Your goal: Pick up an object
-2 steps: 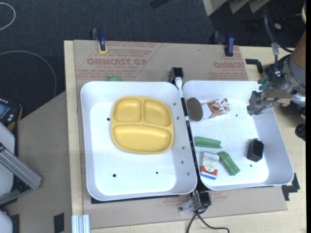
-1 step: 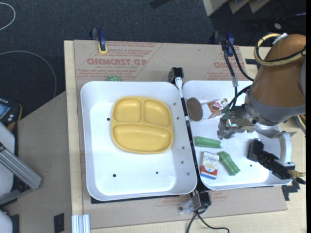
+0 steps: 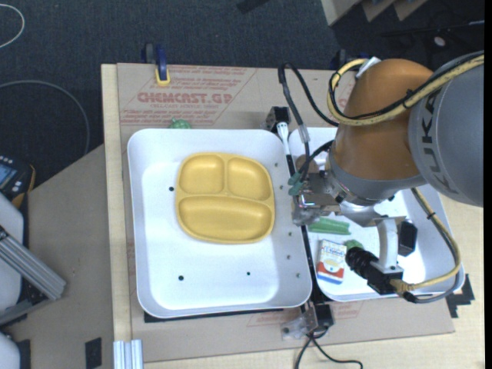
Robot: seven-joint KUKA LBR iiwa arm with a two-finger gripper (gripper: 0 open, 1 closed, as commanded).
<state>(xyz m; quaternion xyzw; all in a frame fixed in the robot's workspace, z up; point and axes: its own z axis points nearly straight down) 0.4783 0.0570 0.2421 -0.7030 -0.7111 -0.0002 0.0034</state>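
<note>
Camera view, landmark: the yellow divided plate (image 3: 226, 197) lay in the left bin (image 3: 154, 229), and every place below was read from it.
Arm: the grey arm with its orange band (image 3: 382, 121) reached in from the plate's right and hung low over the right bin (image 3: 350, 289).
Gripper: the gripper (image 3: 332, 206) sat just to the right of the plate, past the wall the two bins share; the wrist covered its tip, so whether the claw was spread, closed or gripping anything could not be told.
Green object: a small green piece (image 3: 332, 225) lay right of the plate's lower edge, directly beneath the wrist.
Carton: a small white carton with red print (image 3: 331, 259) lay in the right bin, below and to the right of the plate, just under the green piece.
Bench: a brown board (image 3: 192, 91) carried both bins, with printed lettering above the plate.
Step in hand: probably the descent or closing over the right bin's contents; no lift had taken place that could be seen.
Next move: likely to close on the green piece or the carton and rise straight up, keeping away from the shared bin wall beside the plate.
</note>
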